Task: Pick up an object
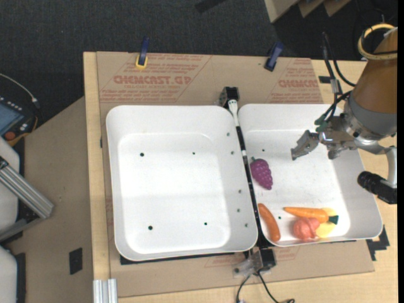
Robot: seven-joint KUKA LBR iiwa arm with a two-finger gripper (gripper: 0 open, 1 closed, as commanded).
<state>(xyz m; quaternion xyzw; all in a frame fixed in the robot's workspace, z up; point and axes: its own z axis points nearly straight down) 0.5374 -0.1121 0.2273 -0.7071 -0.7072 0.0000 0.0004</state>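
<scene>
The purple grape bunch (261, 173) lies in the right bin (353, 235), close to the divider, apart from the other items. A carrot (306, 213), a pink fruit (304, 229) and an orange pepper (269, 223) crowd the near edge. The hand (314, 142) hangs above the bin's far half, holding nothing; its finger spread cannot be told. Judged best practice: descend squarely over the isolated grapes, keep clear of the bin wall, and close across the narrow axis. The left bin (120, 169) sits alongside on the desk (101, 93).

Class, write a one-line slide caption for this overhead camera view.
KUKA arm's gripper hovers over the right bin, above purple grapes, carrots and a pink fruit.
</scene>
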